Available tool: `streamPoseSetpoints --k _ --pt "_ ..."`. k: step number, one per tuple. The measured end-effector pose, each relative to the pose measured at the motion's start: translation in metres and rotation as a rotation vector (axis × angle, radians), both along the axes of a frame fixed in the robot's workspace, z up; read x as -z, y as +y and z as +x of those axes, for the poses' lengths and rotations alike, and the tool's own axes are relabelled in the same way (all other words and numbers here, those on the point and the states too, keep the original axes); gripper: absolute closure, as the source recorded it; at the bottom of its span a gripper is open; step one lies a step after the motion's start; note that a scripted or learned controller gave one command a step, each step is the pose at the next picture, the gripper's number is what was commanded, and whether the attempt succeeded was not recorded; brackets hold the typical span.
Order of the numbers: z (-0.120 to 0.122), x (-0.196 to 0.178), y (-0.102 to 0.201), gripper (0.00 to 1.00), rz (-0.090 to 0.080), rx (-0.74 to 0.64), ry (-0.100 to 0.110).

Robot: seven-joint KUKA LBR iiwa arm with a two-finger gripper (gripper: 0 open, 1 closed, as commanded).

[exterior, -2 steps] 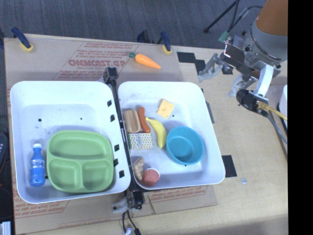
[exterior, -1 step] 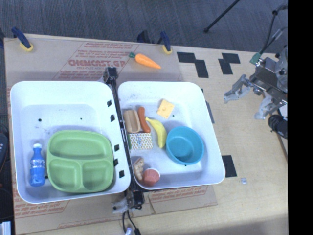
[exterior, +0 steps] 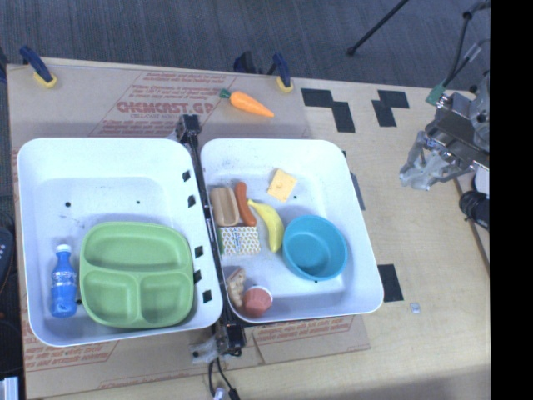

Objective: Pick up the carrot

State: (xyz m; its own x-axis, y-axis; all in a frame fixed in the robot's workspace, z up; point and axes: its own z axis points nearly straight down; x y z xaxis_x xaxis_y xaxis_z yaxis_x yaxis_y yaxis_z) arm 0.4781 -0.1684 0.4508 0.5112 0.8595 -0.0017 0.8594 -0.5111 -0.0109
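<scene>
Carrot (exterior: 249,103) lies on the cardboard sheet (exterior: 150,98) outside both bins, just beyond the far rim of the right bin (exterior: 354,223), near the seam where the two bins meet; orange body, green top pointing to the view's left, tip toward the right. Nothing touches it. Claw (exterior: 426,172) sits well apart from the carrot, out at the view's right over bare table (exterior: 433,323), beyond the right bin's side wall; grey metal, blurred, and whether it is wide or narrow cannot be told from here. Nothing is seen in it. Right bin contents: hot dog in a bun (exterior: 232,205) near the dividing edge, banana (exterior: 268,222) just beside it, yellow cheese wedge (exterior: 282,185) toward the far side, blue bowl (exterior: 315,247) toward the right wall, a small patterned box (exterior: 240,241) below the hot dog, and a reddish round item (exterior: 257,300) with a brownish piece (exterior: 236,283) beside it at the near edge, too small to identify. Left bin (exterior: 50,173) holds a green divided tray (exterior: 137,274) and a blue bottle (exterior: 63,280) lying just beside the tray's left edge. Yellow-and-blue clamps (exterior: 37,67) pin the cardboard at the far edge of the table. Black tape marks (exterior: 329,107) sit on the table to the right of the carrot.
</scene>
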Motion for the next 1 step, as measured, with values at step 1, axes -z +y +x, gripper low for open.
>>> streamPoseSetpoints --k 1 --pt "-0.0028 0.1438 0.0129 1.0 0.002 -0.07 0.008"
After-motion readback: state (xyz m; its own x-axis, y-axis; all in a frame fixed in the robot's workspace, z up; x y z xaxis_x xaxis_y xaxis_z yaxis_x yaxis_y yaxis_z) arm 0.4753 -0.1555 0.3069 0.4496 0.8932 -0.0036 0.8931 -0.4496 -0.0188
